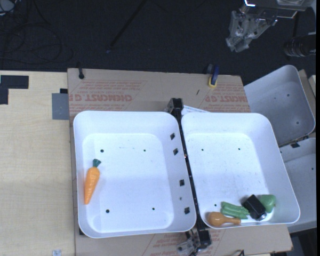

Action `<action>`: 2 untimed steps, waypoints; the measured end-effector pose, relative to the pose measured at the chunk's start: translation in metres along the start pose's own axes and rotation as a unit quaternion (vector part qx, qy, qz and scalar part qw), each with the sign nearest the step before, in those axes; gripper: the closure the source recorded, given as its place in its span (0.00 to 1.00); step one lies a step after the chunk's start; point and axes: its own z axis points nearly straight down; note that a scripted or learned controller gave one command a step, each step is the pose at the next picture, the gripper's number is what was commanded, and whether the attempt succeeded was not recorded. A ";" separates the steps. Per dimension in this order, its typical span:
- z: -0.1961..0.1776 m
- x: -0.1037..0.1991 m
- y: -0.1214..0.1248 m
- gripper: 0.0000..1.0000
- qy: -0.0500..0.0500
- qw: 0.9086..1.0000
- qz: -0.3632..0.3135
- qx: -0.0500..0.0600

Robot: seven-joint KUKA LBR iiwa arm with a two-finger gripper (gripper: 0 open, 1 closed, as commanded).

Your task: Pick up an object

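Gripper (246,30) hangs way up above the bins, can't tell if it's open, and the toy carrot (91,181) lies far below-left, probably hugging the left bin (122,122) wall, so fingers could clip it.

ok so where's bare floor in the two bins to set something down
Left bin: bare right of the carrot. Right bin: bare above the near-corner cluster of orange gourd, green pod, black block and green piece.
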 end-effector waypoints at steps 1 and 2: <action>0.000 0.027 0.000 1.00 0.001 1.000 -0.001 0.000; 0.000 0.113 -0.001 1.00 0.001 1.000 -0.003 0.000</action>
